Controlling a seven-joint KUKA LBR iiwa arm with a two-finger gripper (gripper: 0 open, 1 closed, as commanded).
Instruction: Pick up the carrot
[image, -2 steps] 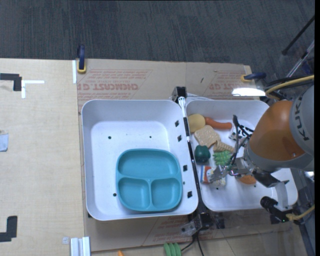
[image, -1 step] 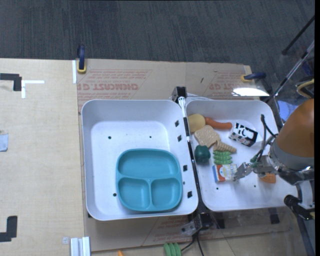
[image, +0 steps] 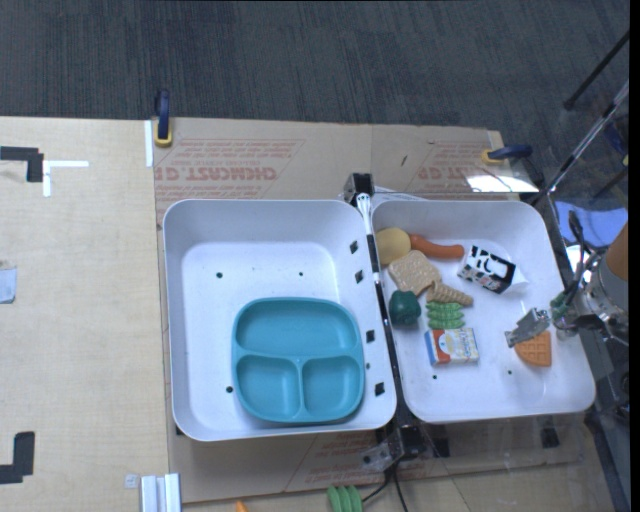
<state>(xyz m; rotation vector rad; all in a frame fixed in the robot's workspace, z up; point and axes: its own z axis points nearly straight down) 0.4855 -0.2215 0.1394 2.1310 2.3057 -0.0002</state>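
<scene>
The carrot (image: 438, 247) is a slim orange piece lying near the back of the right bin (image: 560, 400), between a yellow round food and a black-and-white carton. My gripper (image: 527, 327) hangs low at the right side of that bin, just above an orange wedge-shaped item (image: 536, 351). It is well apart from the carrot, to the carrot's right and nearer the front. The arm comes in over the bin's right rim.
Around the carrot lie a yellow round food (image: 392, 241), bread slices (image: 413, 272), a cracker (image: 450, 294), a green pepper (image: 404, 308), pea pods (image: 446, 315), a small packet (image: 455, 346) and the carton (image: 487, 268). The left bin (image: 200, 240) holds a teal divided plate (image: 298, 360).
</scene>
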